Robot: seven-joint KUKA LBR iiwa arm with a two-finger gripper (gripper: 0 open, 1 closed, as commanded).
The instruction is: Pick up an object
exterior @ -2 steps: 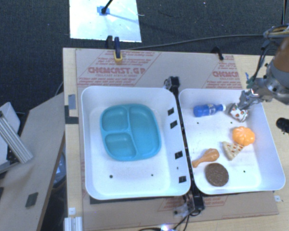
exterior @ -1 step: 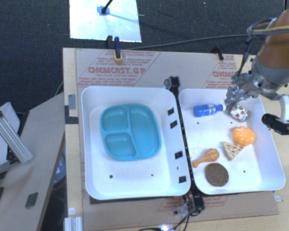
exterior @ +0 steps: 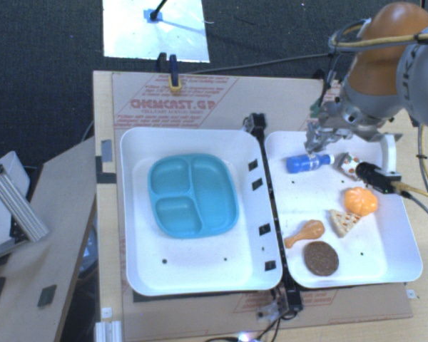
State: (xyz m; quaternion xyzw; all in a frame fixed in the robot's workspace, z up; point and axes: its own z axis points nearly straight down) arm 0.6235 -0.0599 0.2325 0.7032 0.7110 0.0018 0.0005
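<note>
My gripper (exterior: pixel 318 144) hangs over the back left part of the right bin (exterior: pixel 399 262), just above a blue bottle (exterior: pixel 305 164) that lies on its side with its white cap pointing right. Nothing is visibly held. Further along the right bin lie an orange pumpkin-like fruit (exterior: pixel 360 200), a pale cheese wedge (exterior: pixel 344 221), a tan drumstick (exterior: pixel 304 233) and a brown round patty (exterior: pixel 321 258). A small white and red item (exterior: pixel 348 164) sits right of the bottle's cap.
The left bin (exterior: pixel 139 262) holds a blue divided plate (exterior: pixel 192 194). A black-clipped divider (exterior: pixel 265 205) runs between the two bins. A blue and yellow clamp (exterior: pixel 173 73) stands at the bench's back edge.
</note>
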